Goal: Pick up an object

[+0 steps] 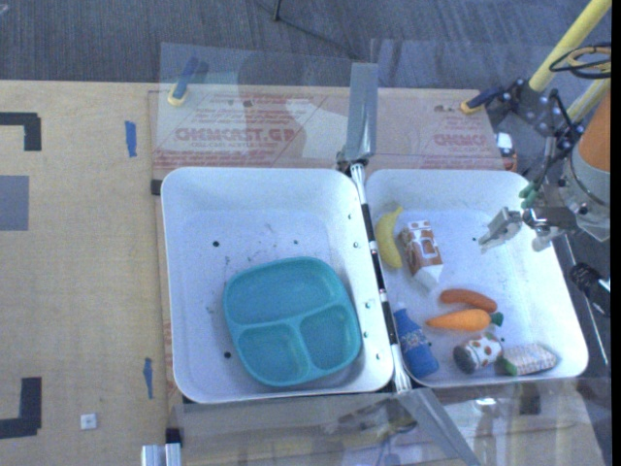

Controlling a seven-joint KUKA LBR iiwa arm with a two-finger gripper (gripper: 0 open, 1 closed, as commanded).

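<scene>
holding a teal tray (289, 320) in the left bin (194, 202); banana (388, 238), carrot (460, 320) in the right bin (543, 289); gripper (505, 229) open, empty.

The bench (78, 289) is pale wood, running out to the left edge. Two white bins sit on it side by side, touching along their inner walls: the left bin (194, 202) near the middle, the right bin (568, 343) toward the right edge. Behind them, along the far edge, lies a clear sheet (252, 129) with faint red lettering. Blue tape (130, 138) marks the wood left of that sheet, and black marks (29, 129) sit near the far-left and near-left corners.
</scene>
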